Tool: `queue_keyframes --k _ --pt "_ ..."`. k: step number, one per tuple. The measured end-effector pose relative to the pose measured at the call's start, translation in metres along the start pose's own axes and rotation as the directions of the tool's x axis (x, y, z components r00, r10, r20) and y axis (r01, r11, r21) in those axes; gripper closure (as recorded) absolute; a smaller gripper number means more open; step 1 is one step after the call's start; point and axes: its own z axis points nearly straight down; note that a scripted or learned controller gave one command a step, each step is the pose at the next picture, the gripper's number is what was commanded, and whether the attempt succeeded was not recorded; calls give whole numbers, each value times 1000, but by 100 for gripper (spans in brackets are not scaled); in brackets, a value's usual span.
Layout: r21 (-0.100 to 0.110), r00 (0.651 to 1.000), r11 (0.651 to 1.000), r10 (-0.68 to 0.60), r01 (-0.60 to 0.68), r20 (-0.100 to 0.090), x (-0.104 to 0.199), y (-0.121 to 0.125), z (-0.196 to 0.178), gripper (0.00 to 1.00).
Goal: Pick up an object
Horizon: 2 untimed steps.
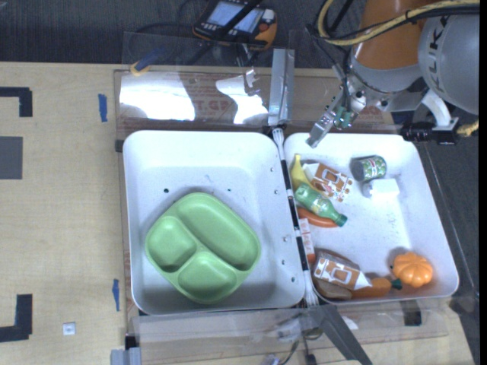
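I see the hand above the right bin's back rim; its grip I cannot tell. Bottle, can and pumpkin lie below.

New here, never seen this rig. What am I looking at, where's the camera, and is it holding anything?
One fixed camera looks down at a slant on a bench with two shallow white bins. The grey and orange machine at top right is a robot arm; its claw hangs over the right bin's far edge with nothing between its fingers. The left bin holds a green divided plate. The right bin holds toy groceries: a green bottle, a can, a small orange pumpkin, a banana, a carrot and two printed packets.
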Motion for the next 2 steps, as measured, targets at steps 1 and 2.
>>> queue_keyframes --k 1,2 --pt "-4 993 993 -120 120 6 15 11 -45 100" --pt "-1 996 996 -84 84 1 68 -29 -28 100"
